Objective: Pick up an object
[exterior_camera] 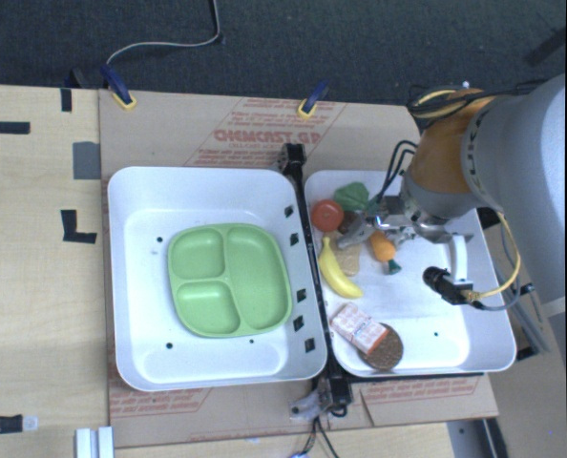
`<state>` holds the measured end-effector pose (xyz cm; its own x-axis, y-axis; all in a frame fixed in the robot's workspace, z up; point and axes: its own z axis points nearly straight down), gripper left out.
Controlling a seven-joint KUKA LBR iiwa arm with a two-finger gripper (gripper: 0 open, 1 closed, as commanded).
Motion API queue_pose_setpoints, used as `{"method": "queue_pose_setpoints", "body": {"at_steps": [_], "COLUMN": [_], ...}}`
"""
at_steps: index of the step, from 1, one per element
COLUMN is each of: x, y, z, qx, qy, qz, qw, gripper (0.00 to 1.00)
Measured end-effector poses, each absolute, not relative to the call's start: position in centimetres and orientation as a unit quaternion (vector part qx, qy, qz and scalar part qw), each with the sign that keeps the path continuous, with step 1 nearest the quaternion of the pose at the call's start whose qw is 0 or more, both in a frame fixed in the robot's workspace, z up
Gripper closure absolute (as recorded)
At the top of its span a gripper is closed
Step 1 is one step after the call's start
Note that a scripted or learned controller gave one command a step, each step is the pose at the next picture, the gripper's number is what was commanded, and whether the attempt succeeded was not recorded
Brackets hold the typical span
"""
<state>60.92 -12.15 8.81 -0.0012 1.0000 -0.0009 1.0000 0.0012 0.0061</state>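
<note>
Your claw [371,225] sits low over the upper part of the right bin [474,351], at the end of the grey arm [522,160] with its orange band [446,156]. You cannot tell from this slanted look whether the claw is apart or together; its tips are lost among dark metal and the items beneath. Just to its right, touching or nearly so, lies a small orange fruit [384,248], and nothing is plainly seen clamped. To the claw's left sits a red tomato [327,216], with a green piece [352,196] just above it. Below and left of the claw lies a banana [337,270], curving toward the divider. Further below, near the bin's front edge, rests a small packet [356,326] touching a brown round thing [385,348]. Well to the claw's left, in the left bin [131,256], lies a green divided plate [231,280].
</note>
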Motion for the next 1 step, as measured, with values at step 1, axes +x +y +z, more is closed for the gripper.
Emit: {"method": "queue_pose_setpoints", "body": {"at_steps": [1], "x": [61.01], "y": [-11.96], "z": [9.84], "qx": [0.706], "qy": [0.708], "qz": [0.0033], "qw": [0.002], "gripper": [1.00]}}
